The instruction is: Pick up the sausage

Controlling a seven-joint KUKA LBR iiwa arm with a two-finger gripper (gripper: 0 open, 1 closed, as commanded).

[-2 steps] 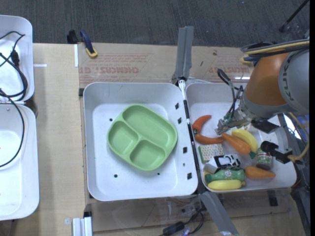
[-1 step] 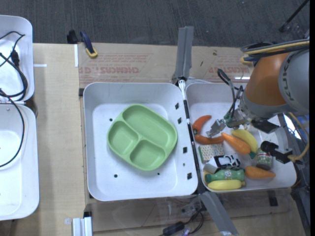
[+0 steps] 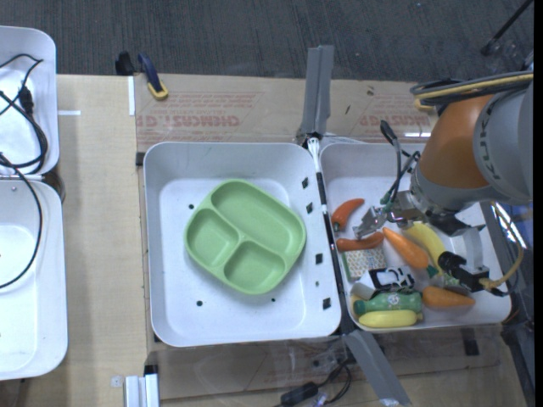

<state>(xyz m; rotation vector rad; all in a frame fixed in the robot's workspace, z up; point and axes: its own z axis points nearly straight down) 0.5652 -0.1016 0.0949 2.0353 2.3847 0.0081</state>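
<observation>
The right bin (image 3: 501,312) holds a heap of toy food. A short reddish-brown sausage (image 3: 360,244) lies near the bin's left wall, partly on a pale waffle-patterned square (image 3: 365,263). My gripper (image 3: 372,224) hangs low just above and slightly right of the sausage, its metal tip pointing down-left. Nothing shows between its tips. A curved red-orange piece (image 3: 346,211), like a chilli, lies just up-left of the gripper. The grey arm with its orange band (image 3: 450,142) reaches in from the right and hides the bin's back right part.
An orange carrot (image 3: 405,249) and a yellow banana (image 3: 429,241) lie right of the gripper. A green bottle (image 3: 392,303), yellow corn (image 3: 390,319) and an orange piece (image 3: 448,297) sit at the front. The left bin (image 3: 161,227) holds a green sectioned plate (image 3: 244,237).
</observation>
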